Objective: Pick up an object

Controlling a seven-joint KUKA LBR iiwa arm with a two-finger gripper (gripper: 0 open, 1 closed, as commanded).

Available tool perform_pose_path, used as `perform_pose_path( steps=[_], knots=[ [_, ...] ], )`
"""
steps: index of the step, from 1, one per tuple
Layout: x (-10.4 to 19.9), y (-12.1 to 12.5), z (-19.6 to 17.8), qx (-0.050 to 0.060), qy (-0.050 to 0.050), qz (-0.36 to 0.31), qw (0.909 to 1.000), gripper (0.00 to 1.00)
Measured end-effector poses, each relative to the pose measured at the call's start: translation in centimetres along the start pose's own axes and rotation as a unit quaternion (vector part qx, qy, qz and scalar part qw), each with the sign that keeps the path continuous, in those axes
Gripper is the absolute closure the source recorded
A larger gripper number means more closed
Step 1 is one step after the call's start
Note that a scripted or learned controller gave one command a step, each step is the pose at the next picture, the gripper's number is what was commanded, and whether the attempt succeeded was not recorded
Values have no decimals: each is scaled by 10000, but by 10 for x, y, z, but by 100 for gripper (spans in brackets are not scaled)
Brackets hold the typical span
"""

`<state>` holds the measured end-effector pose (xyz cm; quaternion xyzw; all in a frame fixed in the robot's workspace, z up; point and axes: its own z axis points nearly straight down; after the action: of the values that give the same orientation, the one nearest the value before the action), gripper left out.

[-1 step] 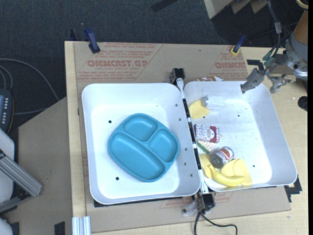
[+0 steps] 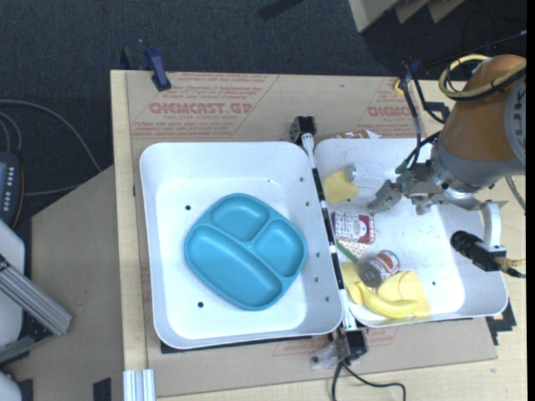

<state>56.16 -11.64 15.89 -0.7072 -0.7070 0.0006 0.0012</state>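
The blue tray (image 2: 243,251) fills the left bin (image 2: 159,224). The right bin (image 2: 476,295) crowds packet (image 2: 351,226), can (image 2: 380,266) and banana (image 2: 386,303) together. The jaws (image 2: 401,195) hang apart above, holding nothing; a descent could pinch neighbours or slip.

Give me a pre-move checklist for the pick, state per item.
1. Gripper over the right bin: ok.
2. Object between fingers: not ok, none seen.
3. Finger opening: cannot tell.
4. Targets in view: ok, yellow piece, red-and-white packet, can and banana along the bin's left side.
5. Targets separated: not ok, can and banana crowd together.
6. Left bin holds the blue divided plate, away from the arm: ok.
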Motion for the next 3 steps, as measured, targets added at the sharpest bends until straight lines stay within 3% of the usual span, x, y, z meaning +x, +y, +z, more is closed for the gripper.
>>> perform_pose_path(
  steps=[1,2,3],
  knots=[
    [10,10,62,-28,-6,-1,10000,0],
    [18,-22,75,-1,1,2,10000,0],
    [18,-21,65,-17,-1,8,10000,100]
  ],
)
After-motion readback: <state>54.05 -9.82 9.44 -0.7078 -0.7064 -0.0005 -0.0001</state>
